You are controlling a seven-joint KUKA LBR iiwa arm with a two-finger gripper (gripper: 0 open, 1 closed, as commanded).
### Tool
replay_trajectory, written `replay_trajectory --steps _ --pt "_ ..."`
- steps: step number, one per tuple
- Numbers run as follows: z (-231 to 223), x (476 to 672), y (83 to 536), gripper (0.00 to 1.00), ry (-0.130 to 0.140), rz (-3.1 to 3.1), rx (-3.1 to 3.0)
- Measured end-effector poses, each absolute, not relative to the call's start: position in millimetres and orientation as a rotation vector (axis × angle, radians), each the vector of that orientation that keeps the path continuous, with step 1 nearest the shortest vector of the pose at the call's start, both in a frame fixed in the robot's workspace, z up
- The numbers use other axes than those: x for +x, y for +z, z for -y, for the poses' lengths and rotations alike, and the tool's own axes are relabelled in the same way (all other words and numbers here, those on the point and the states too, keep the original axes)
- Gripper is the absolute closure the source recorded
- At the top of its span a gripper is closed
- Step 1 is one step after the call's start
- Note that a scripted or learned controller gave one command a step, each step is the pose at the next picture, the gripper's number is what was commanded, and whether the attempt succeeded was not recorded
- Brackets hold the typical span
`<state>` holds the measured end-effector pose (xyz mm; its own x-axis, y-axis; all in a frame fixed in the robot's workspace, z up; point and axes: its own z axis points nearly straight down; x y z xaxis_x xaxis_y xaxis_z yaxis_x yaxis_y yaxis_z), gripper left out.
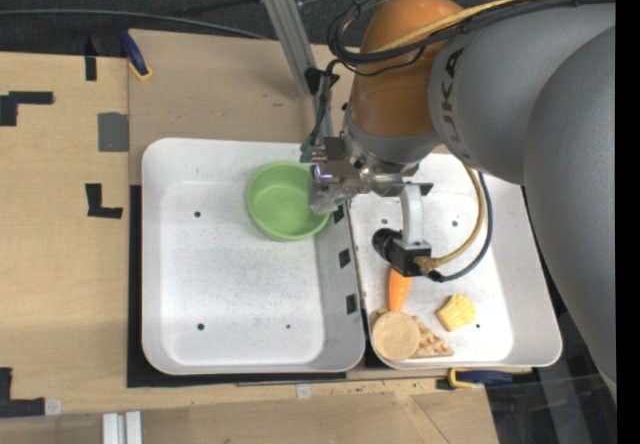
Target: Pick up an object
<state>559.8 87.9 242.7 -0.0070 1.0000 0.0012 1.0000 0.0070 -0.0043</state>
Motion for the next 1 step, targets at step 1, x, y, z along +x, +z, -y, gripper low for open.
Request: replay_trajectory --steps 1 --pt "-84.4 560.7 243.1 0.00 0.003 2.222 -2.218"
